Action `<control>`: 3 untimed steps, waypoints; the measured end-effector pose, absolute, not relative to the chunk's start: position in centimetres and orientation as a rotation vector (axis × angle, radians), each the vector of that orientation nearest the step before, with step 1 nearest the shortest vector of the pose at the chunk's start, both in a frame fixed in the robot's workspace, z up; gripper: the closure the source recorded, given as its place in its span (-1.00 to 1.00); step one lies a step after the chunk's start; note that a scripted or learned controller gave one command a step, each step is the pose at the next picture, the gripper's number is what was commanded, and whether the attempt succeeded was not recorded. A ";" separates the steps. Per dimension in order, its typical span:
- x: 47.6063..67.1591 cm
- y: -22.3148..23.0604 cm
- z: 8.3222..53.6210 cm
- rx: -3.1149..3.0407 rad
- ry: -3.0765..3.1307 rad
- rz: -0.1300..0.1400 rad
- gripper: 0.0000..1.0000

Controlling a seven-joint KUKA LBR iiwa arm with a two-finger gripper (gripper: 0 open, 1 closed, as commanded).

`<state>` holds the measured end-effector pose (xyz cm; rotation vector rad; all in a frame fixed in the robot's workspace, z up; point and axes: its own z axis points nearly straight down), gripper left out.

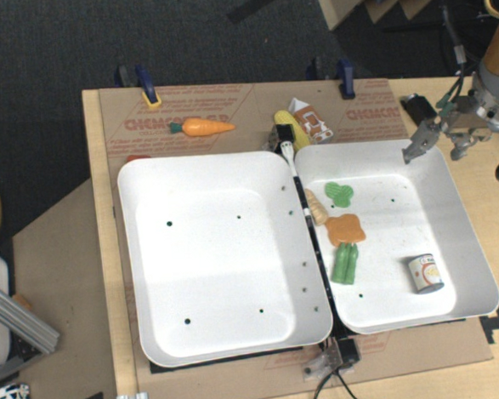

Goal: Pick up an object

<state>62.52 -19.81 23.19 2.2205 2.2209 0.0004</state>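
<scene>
The tool (440,141) hangs over the far right corner of the right bin (464,222), its two fingers spread apart with nothing between them and touching no object. In that bin lie a small can (424,273) near the right wall, plus a green piece (339,195), an orange piece (346,228) and a green stick (345,263) close to the left wall. A carrot (203,127) rests on the worktop (226,102) beyond the left bin (211,257).

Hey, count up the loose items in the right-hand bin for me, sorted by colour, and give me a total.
Green: 2, a leafy green toy and a green toy vegetable
Orange: 1, an orange toy piece
Tan: 1, a tan cone-shaped piece at the bin's left wall
White-labelled: 1, a small can lying on its side
Total: 5
</scene>
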 end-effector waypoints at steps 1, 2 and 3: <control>66.8 -9.5 10.2 2.214 2.234 0.002 -1.00; 66.7 -10.2 11.8 2.217 2.222 0.002 1.00; 66.7 -10.2 11.8 2.217 2.223 0.000 -1.00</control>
